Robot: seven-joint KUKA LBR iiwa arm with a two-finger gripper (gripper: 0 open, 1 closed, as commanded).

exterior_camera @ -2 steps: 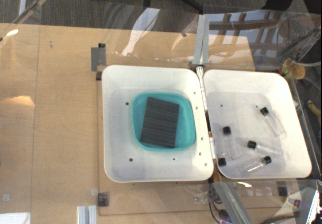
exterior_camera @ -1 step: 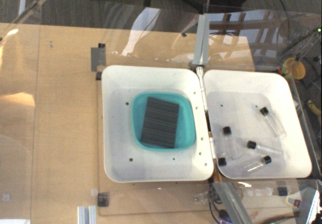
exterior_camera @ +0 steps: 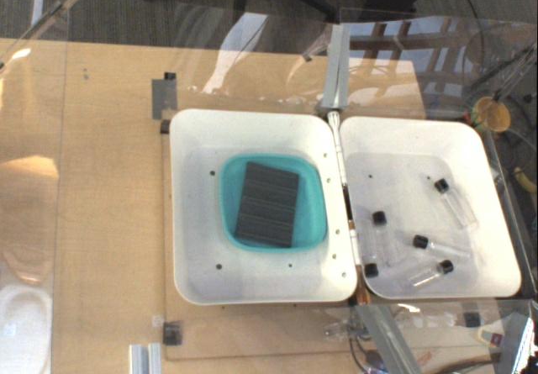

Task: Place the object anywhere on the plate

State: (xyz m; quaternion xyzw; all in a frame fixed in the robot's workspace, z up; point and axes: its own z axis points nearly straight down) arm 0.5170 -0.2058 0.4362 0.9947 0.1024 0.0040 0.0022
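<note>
Bench (exterior_camera: 92,221): light wood surface, carrying two shallow white bins touching along their inner edges. Left bin (exterior_camera: 193,271) sits near the centre of the view; right bin (exterior_camera: 496,276) lies directly at its 3 o'clock. A small dark bracket (exterior_camera: 165,97) rests on the wood at the left bin's 11 o'clock corner, another small dark block (exterior_camera: 171,332) at its 7 o'clock corner. Clear panels (exterior_camera: 252,44) stand along the bench's 12 o'clock edge.
</note>
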